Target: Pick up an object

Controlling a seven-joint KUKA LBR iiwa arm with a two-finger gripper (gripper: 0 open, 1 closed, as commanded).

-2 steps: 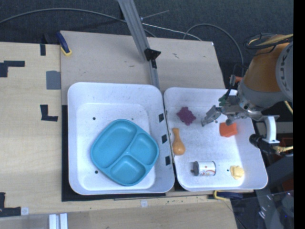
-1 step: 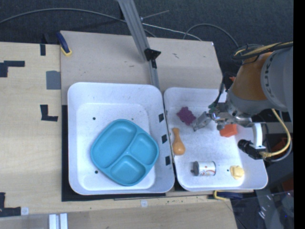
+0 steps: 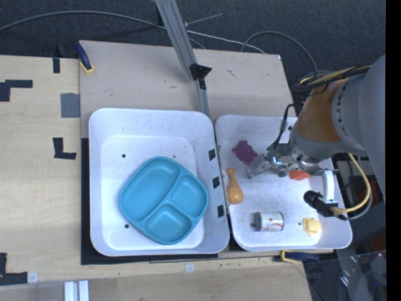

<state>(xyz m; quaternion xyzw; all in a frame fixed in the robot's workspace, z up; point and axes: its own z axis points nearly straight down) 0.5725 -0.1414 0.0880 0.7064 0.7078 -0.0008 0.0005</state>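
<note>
Pale wooden bench (image 3: 37, 187) under me, two shallow white bins side by side on it. Nearest in the right bin (image 3: 332, 234) I've got a small silver can with a red label (image 3: 267, 221) lying on its side and a little yellow block (image 3: 311, 226) beside it. Further up, an orange pear-shaped toy (image 3: 234, 187) hugs the left wall, then the gripper (image 3: 254, 170), hanging low mid-bin, fingers narrow with nothing between them. Just beyond sits a purple block (image 3: 244, 150). Over in the left bin (image 3: 100, 130), a blue three-compartment plastic plate (image 3: 164, 199).
</note>
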